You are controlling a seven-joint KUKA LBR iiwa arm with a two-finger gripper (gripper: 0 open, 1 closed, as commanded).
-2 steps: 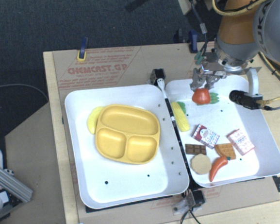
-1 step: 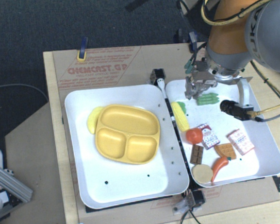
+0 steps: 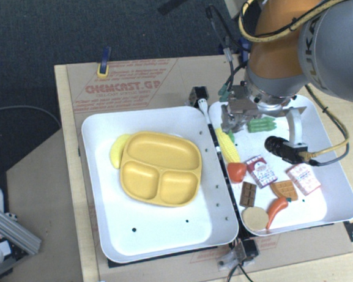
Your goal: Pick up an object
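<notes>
Overhead, the gripper [image 3: 243,114] hangs low over the back of the right bin [image 3: 334,154], just beside a green object [image 3: 262,124]; whether its grip is spread or closed I cannot tell. Near it, along the bin's left wall, lies a corn cob [image 3: 227,146], with a tomato [image 3: 237,171] just in front. Further forward sit a chocolate piece [image 3: 248,193], a round cracker [image 3: 254,217], an orange chili pepper [image 3: 276,211] and two small red-and-white packets [image 3: 262,171]. The left bin [image 3: 110,223] holds a yellow divided plate [image 3: 160,168].
</notes>
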